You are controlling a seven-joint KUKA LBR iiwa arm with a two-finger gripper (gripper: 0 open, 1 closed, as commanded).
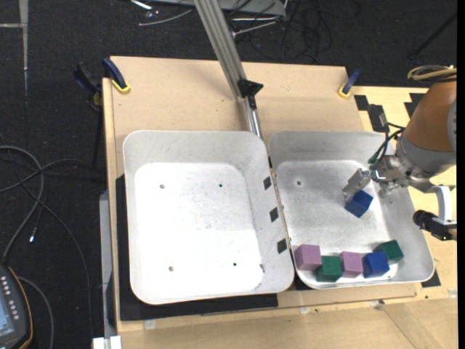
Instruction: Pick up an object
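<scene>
Here your claw (361,189) hangs over the right bin (320,151), fingers pinching a blue cube (359,204) (tilted, lifted clear of the bin floor, as far as the slant view shows). Below the claw, along the bin's near wall, sit five more blocks (349,262): purple, green, purple, blue, green. Far to its left lies the left bin (145,151) on the desk (182,86).

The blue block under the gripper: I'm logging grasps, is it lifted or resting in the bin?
Cannot tell: the blue block sits tilted at the gripper, above the right bin floor.
</scene>
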